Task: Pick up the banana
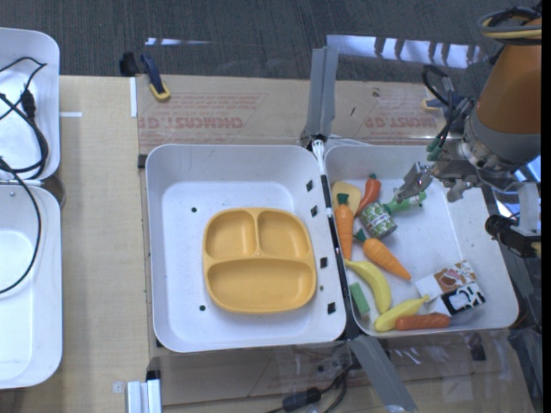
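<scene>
Two carrots point(385, 259) beside banana point(372, 281)

Two bins sit side by side: the left bin point(164, 231) holds a divided plate point(258, 260) at its middle. In the right bin point(482, 256), carrots point(344, 226) lie far-left, a can point(377, 220) just right of them, a banana point(373, 284) nearer, and a small box point(455, 289) near-right.

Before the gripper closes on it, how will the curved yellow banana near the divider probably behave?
The curved yellow banana looks like smooth moulded plastic, so probably stiff, light and somewhat slippery. Its bend suggests it may pivot rather than roll if pushed. An orange carrot lies close beside it, so a grasp might nudge that too.
</scene>
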### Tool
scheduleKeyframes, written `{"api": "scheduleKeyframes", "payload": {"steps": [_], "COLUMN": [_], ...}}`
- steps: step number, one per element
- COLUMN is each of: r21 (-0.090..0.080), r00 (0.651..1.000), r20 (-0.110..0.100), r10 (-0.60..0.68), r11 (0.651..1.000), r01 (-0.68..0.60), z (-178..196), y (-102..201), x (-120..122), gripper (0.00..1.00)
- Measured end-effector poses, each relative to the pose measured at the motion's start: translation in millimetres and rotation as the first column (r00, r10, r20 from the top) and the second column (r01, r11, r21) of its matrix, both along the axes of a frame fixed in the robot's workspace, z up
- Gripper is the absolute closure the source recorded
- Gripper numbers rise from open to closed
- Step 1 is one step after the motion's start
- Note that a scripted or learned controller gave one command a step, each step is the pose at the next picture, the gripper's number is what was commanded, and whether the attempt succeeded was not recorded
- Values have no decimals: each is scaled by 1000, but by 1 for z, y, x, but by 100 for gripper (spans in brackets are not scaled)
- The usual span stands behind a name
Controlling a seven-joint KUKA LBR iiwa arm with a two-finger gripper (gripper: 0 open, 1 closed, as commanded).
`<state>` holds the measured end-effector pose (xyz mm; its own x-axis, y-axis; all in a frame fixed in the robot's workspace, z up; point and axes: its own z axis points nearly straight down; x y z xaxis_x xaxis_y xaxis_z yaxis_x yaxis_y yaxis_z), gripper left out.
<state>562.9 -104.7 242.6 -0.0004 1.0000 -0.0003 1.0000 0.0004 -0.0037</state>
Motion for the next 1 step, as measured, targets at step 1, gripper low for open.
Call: {"api": "scheduleKeyframes", "payload": {"steps": [1], "r21": [0], "r00": [991], "r20": [-1], "r10": [-132], "r11": [991], "r01": [132], "z": [-143], "y": [8], "x": [-42], "gripper": [0]}}
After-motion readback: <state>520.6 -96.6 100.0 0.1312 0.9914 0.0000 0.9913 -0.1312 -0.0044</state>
